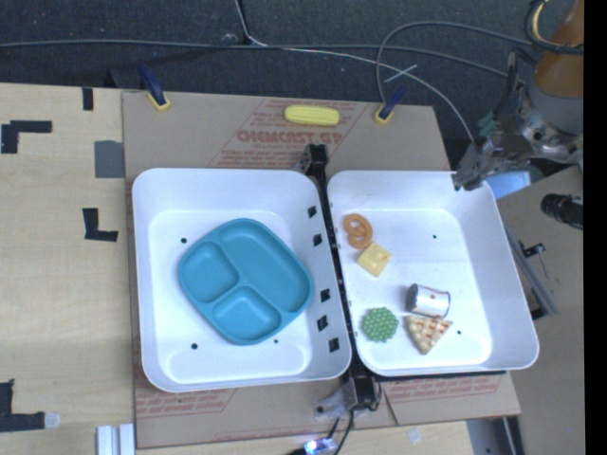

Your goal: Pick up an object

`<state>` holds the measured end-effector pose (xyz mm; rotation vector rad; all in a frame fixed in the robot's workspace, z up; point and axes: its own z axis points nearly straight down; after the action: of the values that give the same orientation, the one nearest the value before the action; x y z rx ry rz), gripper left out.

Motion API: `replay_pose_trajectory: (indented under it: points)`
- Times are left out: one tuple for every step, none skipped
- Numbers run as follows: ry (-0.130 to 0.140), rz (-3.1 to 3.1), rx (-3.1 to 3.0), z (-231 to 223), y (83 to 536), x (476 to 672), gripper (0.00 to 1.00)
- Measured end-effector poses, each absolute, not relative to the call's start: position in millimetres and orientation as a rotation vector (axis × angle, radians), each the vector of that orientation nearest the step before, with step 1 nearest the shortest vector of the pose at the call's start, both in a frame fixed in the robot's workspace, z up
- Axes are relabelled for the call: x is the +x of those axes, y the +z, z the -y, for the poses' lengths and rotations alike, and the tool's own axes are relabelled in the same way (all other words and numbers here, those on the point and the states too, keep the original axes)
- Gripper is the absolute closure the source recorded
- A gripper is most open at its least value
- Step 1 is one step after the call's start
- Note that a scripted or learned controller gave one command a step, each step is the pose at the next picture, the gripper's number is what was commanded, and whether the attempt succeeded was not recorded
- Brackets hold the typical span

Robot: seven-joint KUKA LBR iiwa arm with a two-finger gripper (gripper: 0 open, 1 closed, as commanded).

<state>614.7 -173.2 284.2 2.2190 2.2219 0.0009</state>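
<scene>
The right bin (pixel 493 245) holds several small things: an orange pretzel ring (pixel 358 229), a pale yellow cheese block (pixel 374 259), a small silver-and-white can (pixel 429 300) lying on its side, a green round piece (pixel 380 324) and a waffle-patterned wedge (pixel 428 332). My gripper (pixel 471 175) hangs at the bin's upper right corner, over the rim and away from all of them. Nothing shows between its tips.
The left bin (pixel 152 254) carries a blue divided plate (pixel 246 280). A yellow banana-shaped toy (pixel 311 115) lies on the cardboard behind the bins. Clamps (pixel 155 91) and cables (pixel 285 45) run along the back edge. The arm (pixel 555 74) fills the upper right.
</scene>
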Motion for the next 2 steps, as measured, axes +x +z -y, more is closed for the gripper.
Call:
replay_pose_trajectory:
  points:
    - [-0.002,-2.227,2.218,117,266,617.6,1.0]
    - [-0.002,-2.229,2.216,63,248,623.9,1.0]
